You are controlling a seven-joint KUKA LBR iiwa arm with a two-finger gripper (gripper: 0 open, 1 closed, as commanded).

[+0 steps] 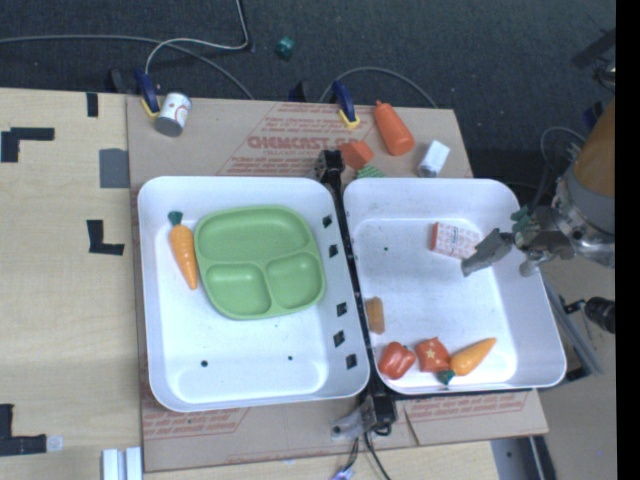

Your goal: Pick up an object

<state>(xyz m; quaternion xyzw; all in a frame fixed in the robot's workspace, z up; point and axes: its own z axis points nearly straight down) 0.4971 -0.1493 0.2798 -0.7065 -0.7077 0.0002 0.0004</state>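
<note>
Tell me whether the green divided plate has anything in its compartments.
Empty. The green plate lies flat in the left bin with all three compartments bare; the toy carrot lies beside it, outside its rim.

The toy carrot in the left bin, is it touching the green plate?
Apart. The camera view shows a thin strip of white bin floor between the toy carrot and the green plate.

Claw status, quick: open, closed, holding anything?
Claw: over the right bin, beside the red-and-white packet; open or closed cannot be told, and nothing is seen held.
</note>
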